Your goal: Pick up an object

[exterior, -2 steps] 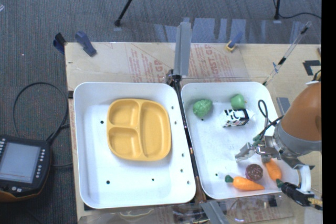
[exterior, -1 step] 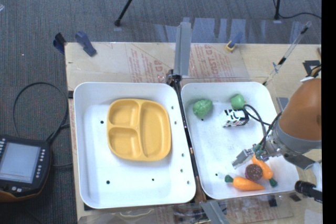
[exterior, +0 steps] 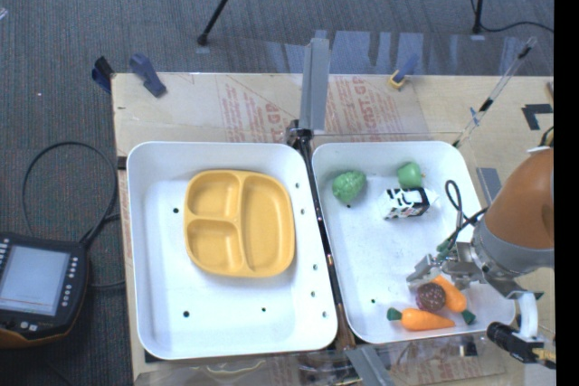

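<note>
The right bin (exterior: 375, 271) holds several toy foods. A green leafy vegetable (exterior: 348, 186) and a smaller green fruit (exterior: 410, 174) lie near its far side, with a black-and-white toy (exterior: 406, 203) beside them. At the near right corner an orange carrot (exterior: 425, 319) lies flat. A dark red round piece (exterior: 431, 296) and a second carrot (exterior: 451, 294) sit just behind it. My gripper (exterior: 443, 269) hangs low over that near right corner, right above the dark red piece and the second carrot. The arm's orange band (exterior: 529, 203) is at the view's right.
In the left bin (exterior: 163, 303) lies a yellow divided plate (exterior: 241, 222). A grey upright post (exterior: 314, 90) stands behind the gap between the bins. A teach pendant (exterior: 36, 285) rests on the floor at the left.
</note>
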